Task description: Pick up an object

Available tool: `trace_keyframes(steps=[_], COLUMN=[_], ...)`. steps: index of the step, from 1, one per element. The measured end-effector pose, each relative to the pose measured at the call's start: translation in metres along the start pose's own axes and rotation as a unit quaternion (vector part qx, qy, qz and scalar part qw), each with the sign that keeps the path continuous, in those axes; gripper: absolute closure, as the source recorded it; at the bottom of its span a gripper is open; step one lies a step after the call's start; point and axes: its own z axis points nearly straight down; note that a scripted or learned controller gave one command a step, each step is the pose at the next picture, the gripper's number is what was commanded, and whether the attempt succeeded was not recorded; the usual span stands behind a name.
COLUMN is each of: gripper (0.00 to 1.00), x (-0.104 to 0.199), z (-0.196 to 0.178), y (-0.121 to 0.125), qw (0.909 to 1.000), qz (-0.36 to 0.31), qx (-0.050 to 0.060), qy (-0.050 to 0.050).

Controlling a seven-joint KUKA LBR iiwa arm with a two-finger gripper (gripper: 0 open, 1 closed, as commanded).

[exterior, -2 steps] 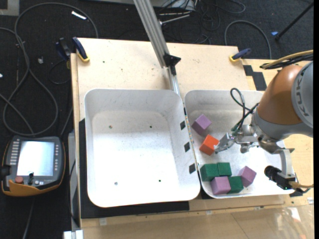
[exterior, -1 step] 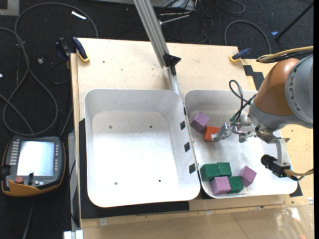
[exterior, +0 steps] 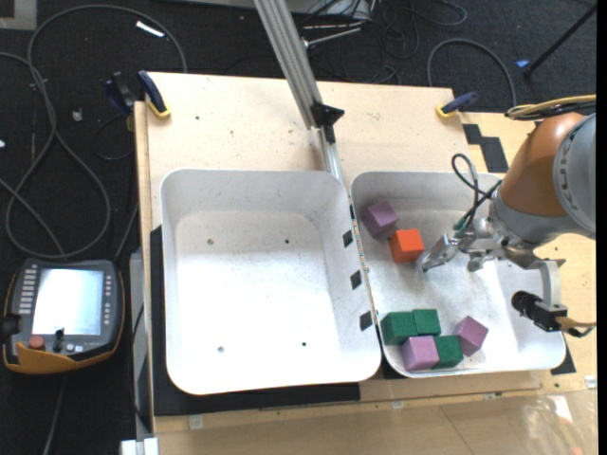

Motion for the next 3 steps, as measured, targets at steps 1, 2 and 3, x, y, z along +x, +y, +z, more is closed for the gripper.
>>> trace_keyframes(steps=[1, 2, 3], gripper=[0.00, 0.00, 1.00], x=[0.082, 0.062, 0.063], z=[-0.068, 0.003, -0.011], y=[0.008, 0.066, 0.067], qw=[1.0000, 1.0000, 1.0000], qz=[-0.006, -0.005, -0.004], qx=[-0.003, 0.007, 0.002], qy=[0.001, 0.001, 0.001])
